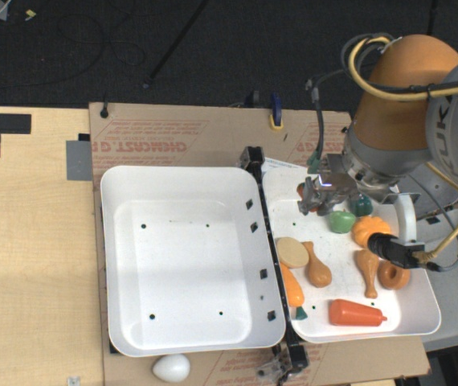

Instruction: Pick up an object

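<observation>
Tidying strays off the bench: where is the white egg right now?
The white egg lies outside both bins, on the cardboard just below the front rim of the left bin, near the bottom edge of the camera view.

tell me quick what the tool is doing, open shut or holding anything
Tool: cannot be told. It sits low in the right bin, beside the green toy, with nothing seen in it.

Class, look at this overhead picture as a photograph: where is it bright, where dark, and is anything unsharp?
In the camera view, the left white bin is the brightest area, nearly washed out; the background above the bench is very dark, cables barely visible; the gripper looks slightly soft against the right white bin; the red carrot-shaped toy is sharp, with little shadow.
</observation>
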Robot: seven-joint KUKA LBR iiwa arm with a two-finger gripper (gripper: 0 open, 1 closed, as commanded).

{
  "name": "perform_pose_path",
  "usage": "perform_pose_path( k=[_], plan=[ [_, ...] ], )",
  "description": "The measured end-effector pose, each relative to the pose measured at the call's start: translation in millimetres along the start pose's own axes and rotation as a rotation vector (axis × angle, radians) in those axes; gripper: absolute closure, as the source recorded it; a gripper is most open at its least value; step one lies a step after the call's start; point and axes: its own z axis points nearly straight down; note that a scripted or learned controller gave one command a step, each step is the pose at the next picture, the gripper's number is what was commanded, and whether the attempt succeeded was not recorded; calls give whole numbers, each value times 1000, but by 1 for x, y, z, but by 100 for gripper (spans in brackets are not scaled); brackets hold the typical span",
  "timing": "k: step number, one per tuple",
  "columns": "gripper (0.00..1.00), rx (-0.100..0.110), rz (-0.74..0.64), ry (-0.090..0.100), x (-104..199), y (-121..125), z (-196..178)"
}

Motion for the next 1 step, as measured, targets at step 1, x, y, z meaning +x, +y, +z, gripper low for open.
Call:
perform_pose_path(
  k=[1],
  plan=[
    [100, 11, -12, 5, 84, -45, 27]
  ],
)
